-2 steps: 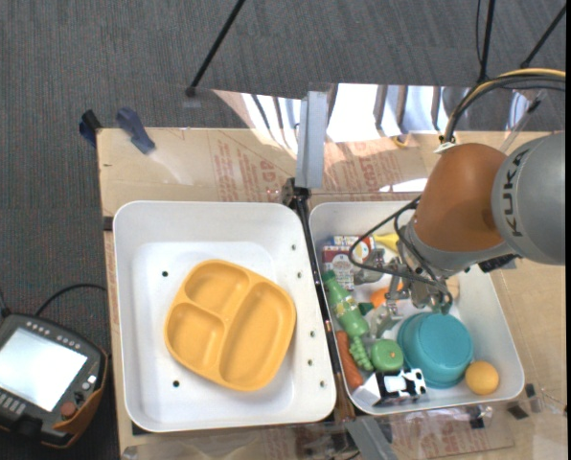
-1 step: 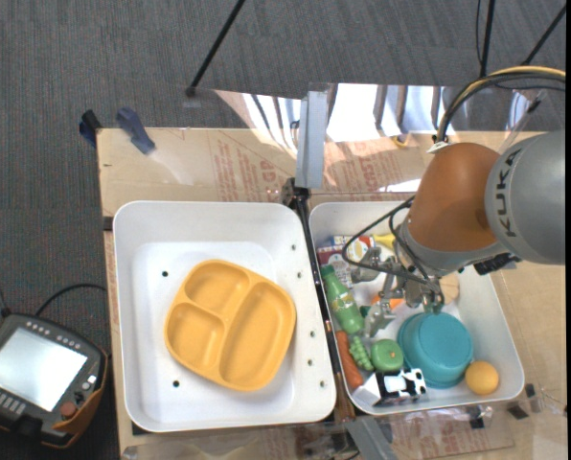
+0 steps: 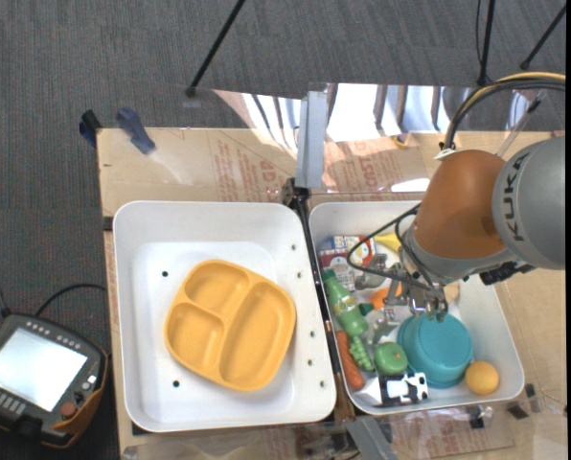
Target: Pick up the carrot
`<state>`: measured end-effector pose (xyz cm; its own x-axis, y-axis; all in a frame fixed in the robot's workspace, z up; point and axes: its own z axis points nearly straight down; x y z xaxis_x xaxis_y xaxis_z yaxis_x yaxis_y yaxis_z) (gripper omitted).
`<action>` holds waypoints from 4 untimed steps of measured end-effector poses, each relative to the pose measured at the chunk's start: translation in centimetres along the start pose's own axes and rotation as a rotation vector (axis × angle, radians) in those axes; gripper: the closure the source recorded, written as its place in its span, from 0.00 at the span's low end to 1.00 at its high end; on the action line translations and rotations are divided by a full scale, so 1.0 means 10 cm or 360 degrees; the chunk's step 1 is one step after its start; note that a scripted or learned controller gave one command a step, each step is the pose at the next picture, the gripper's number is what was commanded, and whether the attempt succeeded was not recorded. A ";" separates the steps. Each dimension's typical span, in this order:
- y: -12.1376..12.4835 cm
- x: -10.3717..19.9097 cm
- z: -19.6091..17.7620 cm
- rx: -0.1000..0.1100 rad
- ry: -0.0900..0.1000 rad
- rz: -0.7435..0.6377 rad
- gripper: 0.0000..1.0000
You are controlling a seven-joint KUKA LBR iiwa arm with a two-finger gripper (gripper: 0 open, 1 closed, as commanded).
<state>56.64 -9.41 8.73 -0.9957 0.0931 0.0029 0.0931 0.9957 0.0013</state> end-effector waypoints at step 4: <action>-0.81 0.67 -1.35 -0.0004 0.0006 -0.0223 1.00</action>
<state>49.28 -16.86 22.28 -0.9989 -0.0471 0.0062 -0.0471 0.9989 0.0047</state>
